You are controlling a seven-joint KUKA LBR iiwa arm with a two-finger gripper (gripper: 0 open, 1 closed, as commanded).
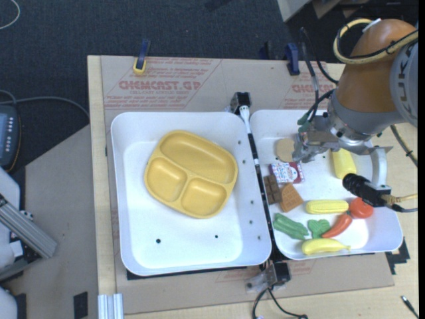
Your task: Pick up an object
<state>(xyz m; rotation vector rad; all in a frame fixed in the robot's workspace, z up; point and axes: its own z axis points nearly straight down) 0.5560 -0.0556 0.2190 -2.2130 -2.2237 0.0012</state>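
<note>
My gripper (307, 149) hangs over the upper part of the right bin (392, 234), below the orange band of the arm. Just left of it lies a tan round piece (284, 149), and a red-and-white packet (287, 172) sits a little below. A yellow block (342, 163) lies right of the gripper. Lower in the bin are a brown cracker (290, 197), a corn cob (326, 207), a green piece (291, 226), a red pepper (340, 224), a tomato (362, 209) and a banana (324, 246). Nothing shows between the fingers.
The left bin (129, 178) holds a yellow divided plate (191, 173). A black divider bar (255, 171) runs between the bins. Blue and yellow clamps (140, 57) sit on the cardboard's far edge. Cables trail at the right.
</note>
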